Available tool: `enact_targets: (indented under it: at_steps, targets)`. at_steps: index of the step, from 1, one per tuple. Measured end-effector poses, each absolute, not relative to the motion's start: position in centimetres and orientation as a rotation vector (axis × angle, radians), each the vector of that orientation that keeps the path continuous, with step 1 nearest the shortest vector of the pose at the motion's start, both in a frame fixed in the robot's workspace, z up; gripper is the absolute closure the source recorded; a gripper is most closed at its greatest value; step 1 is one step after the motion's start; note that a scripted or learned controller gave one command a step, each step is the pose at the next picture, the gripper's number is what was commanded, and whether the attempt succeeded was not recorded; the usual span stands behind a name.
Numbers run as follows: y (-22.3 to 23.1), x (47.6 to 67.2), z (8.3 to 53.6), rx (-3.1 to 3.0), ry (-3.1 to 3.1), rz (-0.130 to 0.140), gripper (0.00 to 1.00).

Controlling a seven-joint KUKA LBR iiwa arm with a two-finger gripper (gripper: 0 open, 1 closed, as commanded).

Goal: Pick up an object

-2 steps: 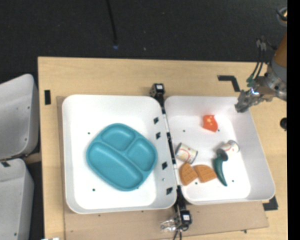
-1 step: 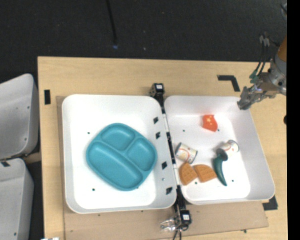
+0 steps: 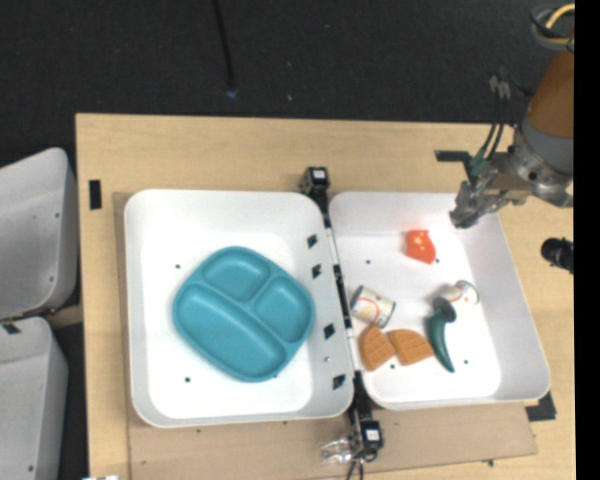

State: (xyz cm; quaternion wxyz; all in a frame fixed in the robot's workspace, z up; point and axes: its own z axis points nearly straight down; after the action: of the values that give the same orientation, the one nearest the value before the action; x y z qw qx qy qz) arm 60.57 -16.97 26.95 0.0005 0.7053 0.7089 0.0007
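Approaching stage: gripper (image 3: pixel 467 211), grasp state indiscernible, above the right bin's (image 3: pixel 520 368) far rim; descent toward red object (image 3: pixel 418 245) likely next.

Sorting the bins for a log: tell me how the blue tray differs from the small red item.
The tray is large and teal-blue; the red item is small. The tray lies in the left bin; the red item lies in the right bin. The tray has compartments; the red item is one lump. Both rest untouched.
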Motion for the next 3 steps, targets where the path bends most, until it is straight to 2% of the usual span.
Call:
enact_targets:
  at_steps: [1,3]
  targets:
    - [-12.0,58.7,26.8,2.215,2.227,0.002,1.00]
    - [-1.9,56.4,26.0,2.214,2.230,0.002,1.00]
